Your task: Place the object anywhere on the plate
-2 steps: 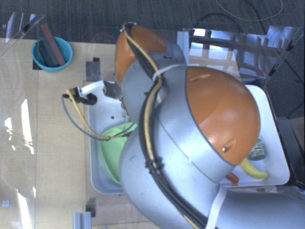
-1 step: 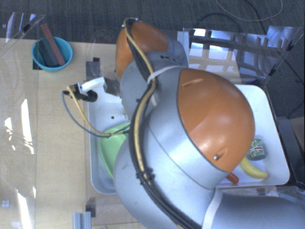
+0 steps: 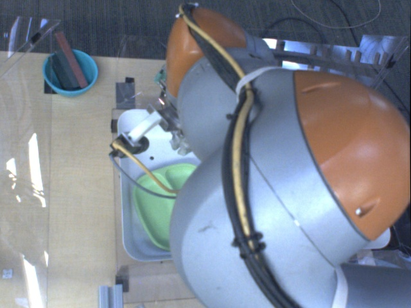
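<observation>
Because the grey and orange arm (image 3: 282, 191) fills the near side, it hides most of the bin (image 3: 128, 236) and part of the green plate (image 3: 154, 204) inside it. Beyond, the end effector (image 3: 168, 122) hangs over the bin's far end; its grip cannot be judged, and the object is not identifiable. Lower gently, releasing over the plate's middle. Farthest, a blue bowl (image 3: 70, 72) sits on the desk (image 3: 58, 191).

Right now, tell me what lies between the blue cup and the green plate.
In the camera view, bare wooden bench, then the bin's white rim, lie between the blue cup and green plate.
</observation>
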